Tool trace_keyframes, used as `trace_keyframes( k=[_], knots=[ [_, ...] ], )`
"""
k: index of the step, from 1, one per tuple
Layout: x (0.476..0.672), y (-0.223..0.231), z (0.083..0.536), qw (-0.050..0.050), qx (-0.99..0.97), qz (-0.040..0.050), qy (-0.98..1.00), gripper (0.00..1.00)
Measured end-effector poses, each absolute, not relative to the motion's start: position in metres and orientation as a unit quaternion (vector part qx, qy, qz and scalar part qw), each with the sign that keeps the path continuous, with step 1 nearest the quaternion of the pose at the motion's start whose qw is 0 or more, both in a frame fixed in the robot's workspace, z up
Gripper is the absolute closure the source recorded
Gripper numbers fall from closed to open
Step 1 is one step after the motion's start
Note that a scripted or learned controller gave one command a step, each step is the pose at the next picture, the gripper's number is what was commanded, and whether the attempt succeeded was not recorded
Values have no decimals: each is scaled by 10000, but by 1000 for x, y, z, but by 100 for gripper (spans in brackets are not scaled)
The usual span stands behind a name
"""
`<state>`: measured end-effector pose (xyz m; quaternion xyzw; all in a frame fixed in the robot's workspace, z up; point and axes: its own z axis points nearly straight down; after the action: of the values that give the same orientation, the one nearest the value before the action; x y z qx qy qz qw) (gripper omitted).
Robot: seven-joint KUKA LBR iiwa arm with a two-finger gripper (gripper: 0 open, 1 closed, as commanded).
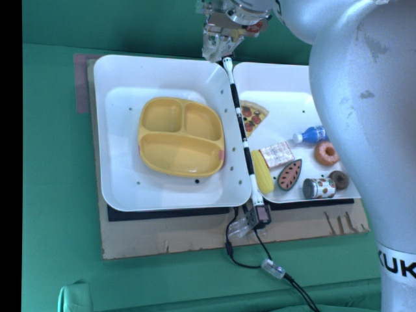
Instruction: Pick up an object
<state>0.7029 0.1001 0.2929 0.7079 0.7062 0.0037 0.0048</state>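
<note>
Gripper [214, 52] hung above the bins' far edge, finger state indiscernible (nothing visibly held); pizza slice [252, 116], corn [262, 171] and doughnut [326, 153] remained unpicked.

The grey arm [354, 109] runs out of the picture at the top and right edges, and its bulk hides the right bin's [286, 83] right wall and right-hand corners. Beside that arm, the blue-capped bottle [311, 134] shows just its cap end, the rest being behind the metal, and the glazed doughnut [326, 153] and the brown doughnut [338, 179] below it are each clipped on the arm's side. The gripper [216, 49], at the arm's tip above the bins' shared divider, is too small and blurred to tell how its fingers stand. The can's [318, 188] label, left of the arm, is unreadable.
</note>
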Motion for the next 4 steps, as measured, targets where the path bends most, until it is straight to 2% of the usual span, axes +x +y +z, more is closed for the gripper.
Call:
trace_keyframes(
  k=[1,2,3,4],
  knots=[
    [703,100,293,48,7082,35,7060,0],
    [706,118,264,96,7088,102,7053,0],
    [707,126,257,91,7090,115,7051,0],
    [710,131,253,152,7091,184,7047,0]
  ],
)
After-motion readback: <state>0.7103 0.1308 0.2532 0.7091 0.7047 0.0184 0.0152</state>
